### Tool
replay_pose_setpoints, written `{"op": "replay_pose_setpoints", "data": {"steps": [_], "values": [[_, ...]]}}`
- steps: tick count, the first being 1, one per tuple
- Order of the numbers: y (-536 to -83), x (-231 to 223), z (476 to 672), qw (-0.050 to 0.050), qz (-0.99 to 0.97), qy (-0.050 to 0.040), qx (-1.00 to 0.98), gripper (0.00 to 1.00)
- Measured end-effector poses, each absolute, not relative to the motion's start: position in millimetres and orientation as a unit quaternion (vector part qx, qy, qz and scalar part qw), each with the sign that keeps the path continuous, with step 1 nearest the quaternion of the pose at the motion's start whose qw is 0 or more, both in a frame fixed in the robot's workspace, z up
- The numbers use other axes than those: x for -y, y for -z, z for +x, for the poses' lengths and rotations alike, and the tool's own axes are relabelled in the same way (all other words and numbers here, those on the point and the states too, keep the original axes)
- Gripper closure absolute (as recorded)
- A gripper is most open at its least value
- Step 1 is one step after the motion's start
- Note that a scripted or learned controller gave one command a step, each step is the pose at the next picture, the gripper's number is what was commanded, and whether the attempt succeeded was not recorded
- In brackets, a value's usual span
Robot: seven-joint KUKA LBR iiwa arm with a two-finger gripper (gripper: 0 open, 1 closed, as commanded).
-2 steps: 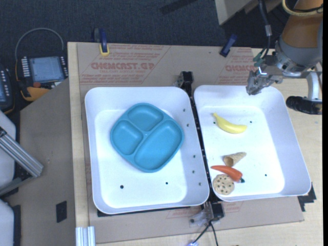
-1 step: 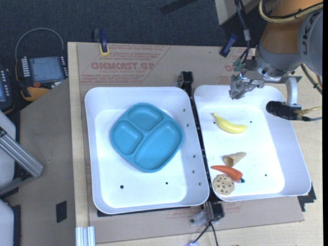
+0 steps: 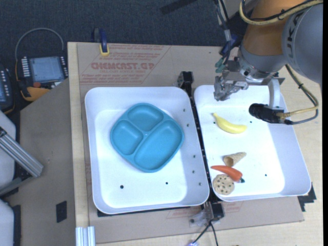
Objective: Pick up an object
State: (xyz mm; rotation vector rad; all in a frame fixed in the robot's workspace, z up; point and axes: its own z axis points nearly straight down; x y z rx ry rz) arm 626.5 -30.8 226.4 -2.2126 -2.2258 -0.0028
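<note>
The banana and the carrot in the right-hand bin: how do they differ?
The banana is yellow; the carrot is orange-red. The banana looks thicker and curved, the carrot slimmer and straighter. The banana lies nearer the gripper, the carrot farther, beside the cookie. Both lie flat in the same white bin.

Both bins (image 3: 102, 152) are white. The divided plate (image 3: 147, 136) is bright blue. The banana (image 3: 229, 124) is yellow, the carrot (image 3: 227, 172) orange-red, the cookie (image 3: 223, 184) tan with dark specks, the cone (image 3: 234, 159) pale brown. The worktop (image 3: 82, 70) is tan cardboard with red lettering.
</note>
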Motion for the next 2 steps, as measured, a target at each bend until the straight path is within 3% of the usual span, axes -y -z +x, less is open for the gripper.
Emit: {"op": "replay_pose_setpoints", "data": {"steps": [2], "values": [[-220, -69, 608.9, 0.002, -0.705, -0.0007, 0.709, 1.00]]}}
